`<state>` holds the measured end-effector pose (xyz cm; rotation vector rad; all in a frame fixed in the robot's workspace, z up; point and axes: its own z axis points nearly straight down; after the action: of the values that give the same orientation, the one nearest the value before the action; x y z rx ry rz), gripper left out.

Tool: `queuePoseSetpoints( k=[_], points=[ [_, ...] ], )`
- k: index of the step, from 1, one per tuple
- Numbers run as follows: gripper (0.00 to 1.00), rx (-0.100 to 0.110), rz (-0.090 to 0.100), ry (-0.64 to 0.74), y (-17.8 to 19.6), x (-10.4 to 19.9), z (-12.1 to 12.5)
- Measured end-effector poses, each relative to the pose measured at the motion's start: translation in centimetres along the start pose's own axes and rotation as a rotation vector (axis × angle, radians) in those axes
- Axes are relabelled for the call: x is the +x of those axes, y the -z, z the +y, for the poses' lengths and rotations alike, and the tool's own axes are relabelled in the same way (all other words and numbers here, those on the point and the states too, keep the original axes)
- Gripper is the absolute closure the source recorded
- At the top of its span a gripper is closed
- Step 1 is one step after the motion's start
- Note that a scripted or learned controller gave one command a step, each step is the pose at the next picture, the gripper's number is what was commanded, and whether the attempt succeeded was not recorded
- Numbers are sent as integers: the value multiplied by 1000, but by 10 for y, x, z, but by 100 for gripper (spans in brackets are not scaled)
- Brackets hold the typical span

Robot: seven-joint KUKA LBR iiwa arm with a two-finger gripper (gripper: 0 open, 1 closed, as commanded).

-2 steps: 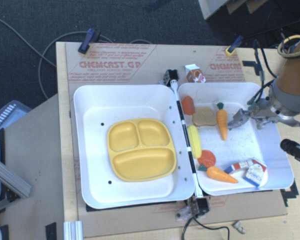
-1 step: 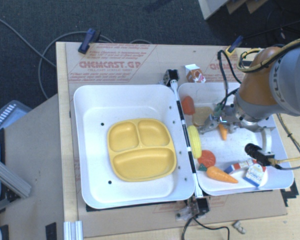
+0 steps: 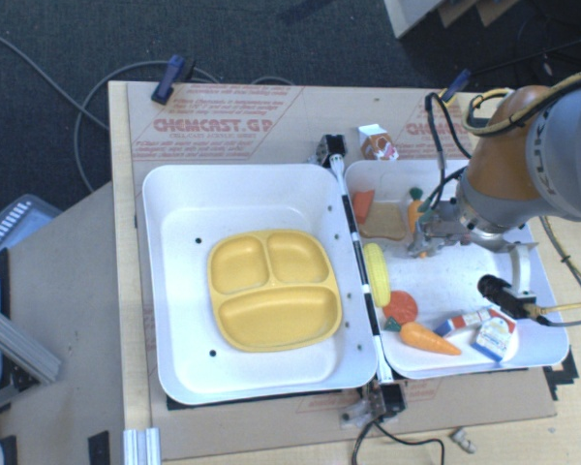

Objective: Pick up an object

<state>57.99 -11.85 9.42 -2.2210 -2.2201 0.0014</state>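
Two bins sit on the table; we hover our end effector (image 3: 424, 243) low in the right bin (image 3: 537, 352), near the toast (image 3: 385, 221), probably to grasp it. We cannot tell its state.

One camera high above the tabletop (image 3: 223, 114), tilted down at both white bins (image 3: 165, 260), fairly near.

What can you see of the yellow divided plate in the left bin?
The yellow divided plate looks like matte plastic, a rounded rectangle with three compartments: two small ones at the far side, one wide one at the near side. It lies flat and face up, slightly rotated, about mid-floor in the left bin. Nothing sits in it, and nothing but the bin floor touches it.
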Motion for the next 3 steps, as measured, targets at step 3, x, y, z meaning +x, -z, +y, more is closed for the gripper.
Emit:
queuePoseSetpoints(
  k=[3],
  points=[
    [100, -4, -1, 2, 91, 94, 49]
  ],
)
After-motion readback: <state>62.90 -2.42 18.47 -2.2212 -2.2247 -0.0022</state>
